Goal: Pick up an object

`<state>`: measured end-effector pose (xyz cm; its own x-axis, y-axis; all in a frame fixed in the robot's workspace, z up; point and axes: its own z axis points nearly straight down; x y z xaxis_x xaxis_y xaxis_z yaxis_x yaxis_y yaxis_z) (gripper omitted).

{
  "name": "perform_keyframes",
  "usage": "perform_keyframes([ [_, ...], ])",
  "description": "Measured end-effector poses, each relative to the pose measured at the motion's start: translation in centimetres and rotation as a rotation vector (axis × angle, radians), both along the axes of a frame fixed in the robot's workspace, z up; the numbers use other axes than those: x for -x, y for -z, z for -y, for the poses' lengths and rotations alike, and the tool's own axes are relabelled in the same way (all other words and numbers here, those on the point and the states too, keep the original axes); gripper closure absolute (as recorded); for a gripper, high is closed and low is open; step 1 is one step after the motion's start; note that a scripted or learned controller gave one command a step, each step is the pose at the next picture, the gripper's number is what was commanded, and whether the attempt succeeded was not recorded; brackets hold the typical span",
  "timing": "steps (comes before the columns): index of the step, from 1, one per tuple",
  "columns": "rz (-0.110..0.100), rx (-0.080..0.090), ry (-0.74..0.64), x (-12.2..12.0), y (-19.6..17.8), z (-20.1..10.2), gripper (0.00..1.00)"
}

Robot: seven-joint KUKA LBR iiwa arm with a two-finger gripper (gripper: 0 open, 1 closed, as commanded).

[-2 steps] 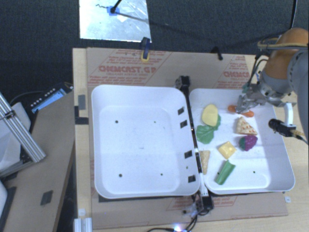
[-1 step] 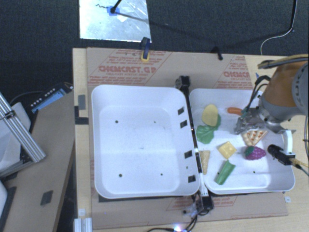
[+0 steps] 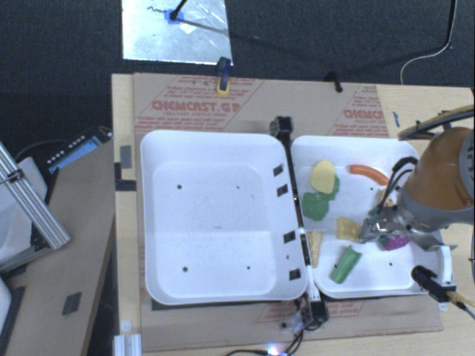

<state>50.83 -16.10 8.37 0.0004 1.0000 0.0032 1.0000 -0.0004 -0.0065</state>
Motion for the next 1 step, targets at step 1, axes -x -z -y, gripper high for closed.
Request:
perform_keyframes([
  [1,0.015,0.008,-0.001,-3.46,-4.89,4.71,1.00],
])
